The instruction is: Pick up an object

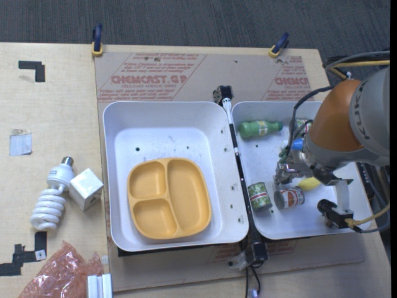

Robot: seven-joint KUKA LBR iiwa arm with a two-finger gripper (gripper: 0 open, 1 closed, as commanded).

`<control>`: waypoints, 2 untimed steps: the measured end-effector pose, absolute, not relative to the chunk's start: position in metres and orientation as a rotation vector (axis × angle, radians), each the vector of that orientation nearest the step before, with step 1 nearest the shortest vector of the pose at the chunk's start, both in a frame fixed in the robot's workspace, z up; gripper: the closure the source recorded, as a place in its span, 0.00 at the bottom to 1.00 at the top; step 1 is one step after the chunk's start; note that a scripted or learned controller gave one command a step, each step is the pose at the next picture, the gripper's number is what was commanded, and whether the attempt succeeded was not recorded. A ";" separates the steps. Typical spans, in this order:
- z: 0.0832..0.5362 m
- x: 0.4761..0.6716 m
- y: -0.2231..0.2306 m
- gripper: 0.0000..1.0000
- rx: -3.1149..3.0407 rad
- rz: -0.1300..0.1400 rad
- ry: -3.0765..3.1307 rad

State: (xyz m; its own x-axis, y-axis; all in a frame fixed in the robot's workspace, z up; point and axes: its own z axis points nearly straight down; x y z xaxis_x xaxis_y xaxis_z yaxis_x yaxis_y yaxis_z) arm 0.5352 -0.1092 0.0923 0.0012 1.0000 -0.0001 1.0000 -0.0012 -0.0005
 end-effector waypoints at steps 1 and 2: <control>0.092 0.477 -0.093 0.00 -2.224 0.000 -2.219; 0.093 0.565 -0.155 0.00 -2.221 0.000 -2.224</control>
State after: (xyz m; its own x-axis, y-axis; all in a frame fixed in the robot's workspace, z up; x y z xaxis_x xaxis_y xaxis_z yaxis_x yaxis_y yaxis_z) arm 0.5648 -0.1553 0.0927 -0.0013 1.0000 -0.0009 1.0000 0.0013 0.0009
